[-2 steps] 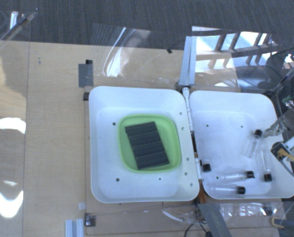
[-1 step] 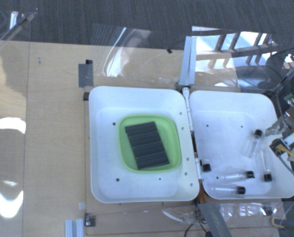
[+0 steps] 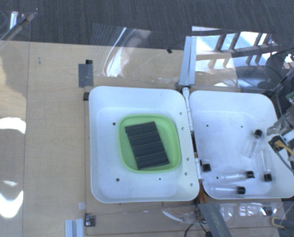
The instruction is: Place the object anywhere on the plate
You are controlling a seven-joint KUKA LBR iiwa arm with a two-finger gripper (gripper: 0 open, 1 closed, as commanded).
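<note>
Nearest the front edge of the desk (image 3: pixel 48 147), the right bin (image 3: pixel 236 107) carries several clear tubes with black caps: one lies flat by its front wall (image 3: pixel 226 188), another lies just behind it (image 3: pixel 234 174), a third stands toward the right side (image 3: pixel 265 168), and a fourth rests tilted further back (image 3: pixel 253 141). A small black clip (image 3: pixel 205 167) sits at the seam where the two bins touch. In the left bin (image 3: pixel 102 181), a green plate (image 3: pixel 172 132) with rounded corners occupies the middle of the floor, clear of every wall. The dark ribbed block (image 3: pixel 146 145), a flat rectangle with grooves across it, lies wholly on the plate, near its centre, its long side slightly turned from the bin's edges. Nothing is touching it. At the right margin, beside the right bin's outer wall, part of the arm's end assembly (image 3: pixel 285 127) is visible with a yellow cable (image 3: pixel 291 154) looped below it; the claw itself is cut by the frame edge there, and I cannot tell whether it is spread or pressed together. Further back, a metal upright (image 3: pixel 188 58) rises behind the seam, and a grey bracket (image 3: pixel 86 74) sits on the desk behind the left bin. Beyond the desk lies dark carpet (image 3: pixel 112 9).
</note>
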